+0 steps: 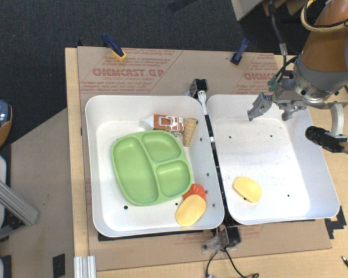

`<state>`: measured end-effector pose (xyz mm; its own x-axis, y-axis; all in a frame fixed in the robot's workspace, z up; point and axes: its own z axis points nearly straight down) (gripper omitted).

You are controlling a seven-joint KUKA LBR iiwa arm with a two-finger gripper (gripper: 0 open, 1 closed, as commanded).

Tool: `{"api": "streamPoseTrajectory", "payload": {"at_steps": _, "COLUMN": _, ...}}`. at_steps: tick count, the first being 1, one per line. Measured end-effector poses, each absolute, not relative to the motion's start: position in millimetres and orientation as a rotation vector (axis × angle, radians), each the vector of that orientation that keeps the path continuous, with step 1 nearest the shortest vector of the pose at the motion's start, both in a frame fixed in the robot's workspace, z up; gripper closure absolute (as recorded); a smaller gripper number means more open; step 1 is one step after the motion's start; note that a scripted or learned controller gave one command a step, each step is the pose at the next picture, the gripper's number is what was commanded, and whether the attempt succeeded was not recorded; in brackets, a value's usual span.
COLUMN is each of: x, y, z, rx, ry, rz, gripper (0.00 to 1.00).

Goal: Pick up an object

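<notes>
Gripper [274,110] hangs over the right bin's [313,210] far end, fingers spread apart and holding nothing, well apart from the yellow object [247,189].

End effector [271,110] spread above right bin [313,172]; yellow lemon [247,189] near its front.

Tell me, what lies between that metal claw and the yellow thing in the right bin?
Bare white bin floor in the camera view; nothing sits between the end effector and the yellow object.
</notes>
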<state>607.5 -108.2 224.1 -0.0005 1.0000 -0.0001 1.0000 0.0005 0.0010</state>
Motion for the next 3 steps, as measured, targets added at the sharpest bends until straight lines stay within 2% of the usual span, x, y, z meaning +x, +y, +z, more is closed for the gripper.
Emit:
{"api": "streamPoseTrajectory", "payload": {"at_steps": 1, "x": 608.2, "y": -108, "z": 235, "rx": 2.217, "ry": 2.221, "rz": 0.004, "gripper": 1.0}}
{"api": "streamPoseTrajectory", "payload": {"at_steps": 2, "x": 588.6, "y": -62, "z": 359, "rx": 2.209, "ry": 2.222, "rz": 0.014, "gripper": 1.0}}
{"api": "streamPoseTrajectory", "payload": {"at_steps": 3, "x": 532.4, "y": -31, "z": 449, "rx": 2.21, "ry": 2.22, "rz": 0.016, "gripper": 1.0}}
